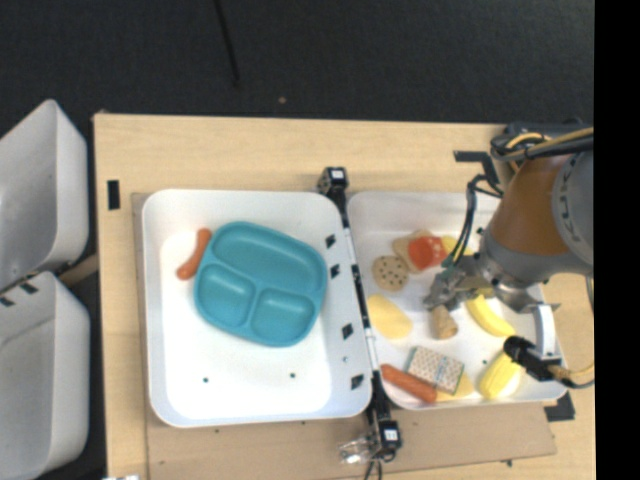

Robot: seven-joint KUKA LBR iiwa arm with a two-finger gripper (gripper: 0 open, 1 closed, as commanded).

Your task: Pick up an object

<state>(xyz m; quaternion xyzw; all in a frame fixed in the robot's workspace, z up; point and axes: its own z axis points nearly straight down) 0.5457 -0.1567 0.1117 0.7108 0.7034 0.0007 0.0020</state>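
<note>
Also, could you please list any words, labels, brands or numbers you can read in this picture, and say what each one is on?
None can be read. The small black tags along the bins' shared edge are too small and blurred to show any print. The patterned wafer in the right bin carries speckles, not letters.

A blue tray [260, 285] with three sections sits in the left white bin [160, 368]. A small orange sausage [194, 254] lies just beside it.
</note>
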